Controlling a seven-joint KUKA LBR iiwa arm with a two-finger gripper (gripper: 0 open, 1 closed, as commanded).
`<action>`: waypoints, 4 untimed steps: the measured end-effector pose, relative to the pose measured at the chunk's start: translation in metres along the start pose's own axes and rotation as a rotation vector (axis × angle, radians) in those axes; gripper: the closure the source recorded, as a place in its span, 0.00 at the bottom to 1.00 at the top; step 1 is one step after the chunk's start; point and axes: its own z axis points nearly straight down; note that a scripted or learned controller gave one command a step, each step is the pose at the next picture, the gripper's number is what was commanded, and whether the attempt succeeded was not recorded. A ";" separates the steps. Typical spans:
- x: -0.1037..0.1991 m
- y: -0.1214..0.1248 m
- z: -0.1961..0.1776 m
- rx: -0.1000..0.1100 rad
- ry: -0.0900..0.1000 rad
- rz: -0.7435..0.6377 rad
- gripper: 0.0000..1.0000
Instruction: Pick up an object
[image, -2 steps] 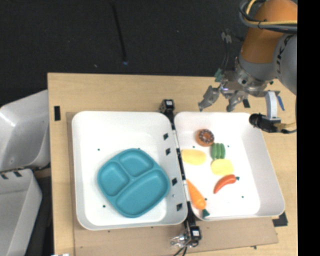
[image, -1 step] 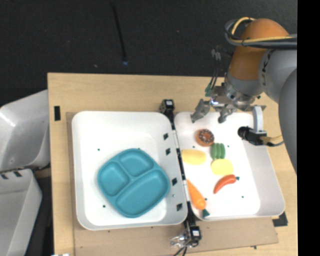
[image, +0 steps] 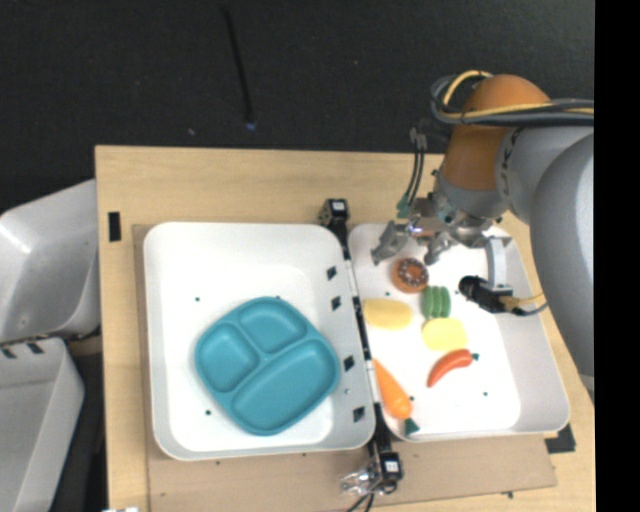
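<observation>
Two white bins sit on the tabletop (image: 120, 180). Near the right bin's (image: 520, 400) far edge, the tool (image: 412, 250) hangs with fingers spread, released, just above a brown donut (image: 409, 274). A blue tray (image: 265, 364) fills the left bin (image: 170, 400).

I see 2 white bins (image: 175, 420) on a pale wood bench (image: 230, 180). In the left bin sits a teal blue divided plate (image: 265, 365). In the right bin I count a brown round piece with a darker ring pattern (image: 409, 274), a green piece (image: 435, 302), 2 yellow pieces (image: 388, 314), a red-orange pepper (image: 449, 367) and an orange carrot with a green tip (image: 394, 393). My arm is grey with an orange band (image: 480, 140), and the gripper (image: 412, 243) is grey metal.
</observation>
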 end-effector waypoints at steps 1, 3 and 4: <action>-0.003 0.003 0.041 -0.011 -0.005 0.002 0.00; -0.002 0.012 -0.022 -0.008 0.001 -0.006 1.00; -0.004 0.014 -0.077 -0.010 0.000 -0.004 1.00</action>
